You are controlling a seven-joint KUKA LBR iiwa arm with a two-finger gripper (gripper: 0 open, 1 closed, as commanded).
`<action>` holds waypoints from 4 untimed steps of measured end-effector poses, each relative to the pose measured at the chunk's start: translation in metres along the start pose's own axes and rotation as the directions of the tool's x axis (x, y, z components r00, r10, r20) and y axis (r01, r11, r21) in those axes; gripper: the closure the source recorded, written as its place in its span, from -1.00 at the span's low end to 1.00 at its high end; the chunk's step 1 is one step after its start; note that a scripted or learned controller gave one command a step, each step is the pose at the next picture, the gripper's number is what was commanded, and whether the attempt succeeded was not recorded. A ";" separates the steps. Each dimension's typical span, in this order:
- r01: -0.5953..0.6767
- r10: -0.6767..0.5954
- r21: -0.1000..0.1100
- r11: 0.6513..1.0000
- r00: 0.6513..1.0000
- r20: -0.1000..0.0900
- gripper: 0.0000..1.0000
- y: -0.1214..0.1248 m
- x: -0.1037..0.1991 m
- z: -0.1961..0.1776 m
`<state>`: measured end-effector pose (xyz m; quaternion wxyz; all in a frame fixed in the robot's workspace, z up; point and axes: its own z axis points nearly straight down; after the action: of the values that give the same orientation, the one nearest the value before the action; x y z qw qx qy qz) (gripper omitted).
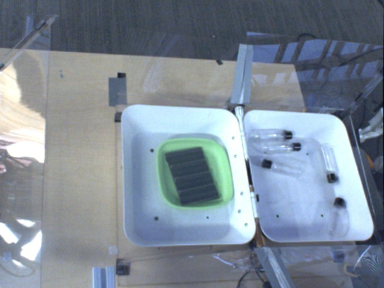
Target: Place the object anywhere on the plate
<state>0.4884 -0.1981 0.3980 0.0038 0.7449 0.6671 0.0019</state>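
Observation:
A green square plate [224,174] sits in the middle of the left white bin [138,179]. A dark grey ribbed rectangular block [191,176] lies flat on the plate, turned slightly off the plate's edges. In the right white bin [354,221] lie several clear plastic vials with black caps: two near the top left [273,138], one below them [282,167], one upright along the right side [328,161] and one at the lower right [340,213].
A grey metal bar [242,77] runs back from the seam between the two bins. The bench around them is light wood [72,161]. Cables and fittings sit at the front edge [258,266].

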 end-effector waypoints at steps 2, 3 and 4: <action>-0.137 0.137 -0.004 0.991 0.991 0.001 -1.00 0.001 -0.003 -0.039; -0.254 0.254 -0.004 0.967 0.967 0.001 -1.00 0.001 -0.001 -0.039; -0.366 0.366 -0.003 0.931 0.931 0.000 -1.00 0.000 0.002 -0.039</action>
<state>0.4887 -0.1961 0.4370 0.0048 0.8560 0.5169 0.0035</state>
